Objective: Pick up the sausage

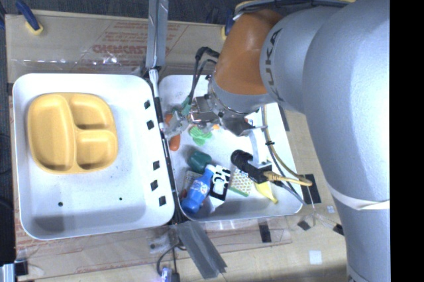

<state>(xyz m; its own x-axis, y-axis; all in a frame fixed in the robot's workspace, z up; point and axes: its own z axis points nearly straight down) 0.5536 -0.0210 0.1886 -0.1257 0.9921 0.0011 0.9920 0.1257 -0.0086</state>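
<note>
Hovering low in the right bin (pixel 226 206), the gripper (pixel 197 116) sits just beside the sausage (pixel 174 141); whether it is spread or pinching cannot be told; the lift looks not yet done.

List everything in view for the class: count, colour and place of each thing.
left bin: one, white, bench's left
right bin: one, white, bench's right
divided plate: one, yellow, in left bin
sausage: one, orange-red, right bin, by its left wall
bottle: one, blue, right bin, near edge
banana: one, yellow, right bin, near-right corner
teal lump: one, dark teal, right bin's middle
clamp: one, blue, bench's far-left corner
arm: one, grey with orange band, reaching from right
tool: one, metal, over right bin's left part
</note>
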